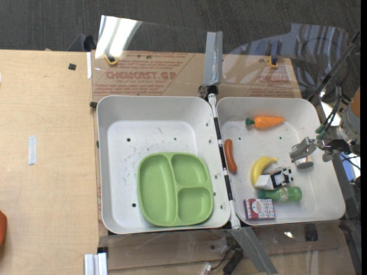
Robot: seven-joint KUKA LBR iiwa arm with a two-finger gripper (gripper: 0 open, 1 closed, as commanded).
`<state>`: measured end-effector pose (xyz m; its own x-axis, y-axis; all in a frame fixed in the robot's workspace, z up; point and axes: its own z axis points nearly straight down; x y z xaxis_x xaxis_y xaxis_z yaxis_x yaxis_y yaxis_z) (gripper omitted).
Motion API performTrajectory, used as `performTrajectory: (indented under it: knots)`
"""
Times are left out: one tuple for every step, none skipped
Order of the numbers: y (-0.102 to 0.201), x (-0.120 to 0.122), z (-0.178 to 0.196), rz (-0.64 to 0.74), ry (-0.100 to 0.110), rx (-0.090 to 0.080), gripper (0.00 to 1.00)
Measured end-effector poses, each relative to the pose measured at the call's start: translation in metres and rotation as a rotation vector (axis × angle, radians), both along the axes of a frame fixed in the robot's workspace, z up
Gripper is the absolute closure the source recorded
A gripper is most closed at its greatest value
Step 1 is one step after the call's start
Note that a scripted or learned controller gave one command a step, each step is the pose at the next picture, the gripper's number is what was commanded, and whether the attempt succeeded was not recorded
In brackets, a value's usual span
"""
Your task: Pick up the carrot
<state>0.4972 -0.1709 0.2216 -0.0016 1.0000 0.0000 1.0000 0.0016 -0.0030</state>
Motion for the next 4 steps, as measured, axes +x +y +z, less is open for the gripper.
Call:
performTrajectory:
  knots:
    - [0.067, 0.055, -0.127, 0.129, -0.001, 0.0, 0.0]
    - [-0.013, 0.033, -0.129, 0.356, -0.007, 0.022, 0.0]
    - [-0.048, -0.019, -0.13, 0.555, -0.003, 0.007, 0.0]
    - [-0.049, -0.018, -0.121, 0.551, -0.006, 0.005, 1.0]
